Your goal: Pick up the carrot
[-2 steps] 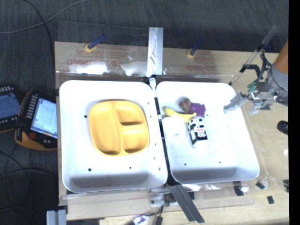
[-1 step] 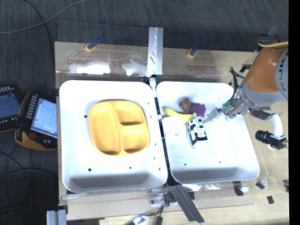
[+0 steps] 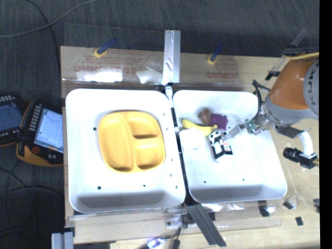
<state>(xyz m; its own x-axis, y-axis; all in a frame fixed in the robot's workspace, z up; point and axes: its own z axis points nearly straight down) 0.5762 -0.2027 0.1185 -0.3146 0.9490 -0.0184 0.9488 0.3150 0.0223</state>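
- Spreading under everything, a dark carpeted floor [image 3: 155,7] carries loose black cables at the left and top.
- A pale wooden table [image 3: 129,61] bears both bins. Clear plastic sheeting and a strip of silver tape lie along its far side.
- The left bin [image 3: 83,191] and the right bin [image 3: 259,185] sit side by side, their inner rims touching down the middle.
- The grey arm [image 3: 295,95], with its orange band, reaches in from the right. It leans over the right bin's right rim, its wrist angled down and to the left.
- A yellow divided plate [image 3: 132,140] lies in the middle of the left bin, with bare white floor all around it.
- A handheld control pendant [image 3: 41,134] rests on the floor left of the table.
- The tool [image 3: 220,144], black with white marks, is low over the middle of the right bin. I cannot tell whether it is open or closed.
- A yellow tapered piece [image 3: 192,124], possibly the carrot, lies just up and left of the tool, near the bin's inner rim.
- A purple piece [image 3: 220,120] and a brown piece [image 3: 206,113] sit beside it. The near half of this bin is bare.
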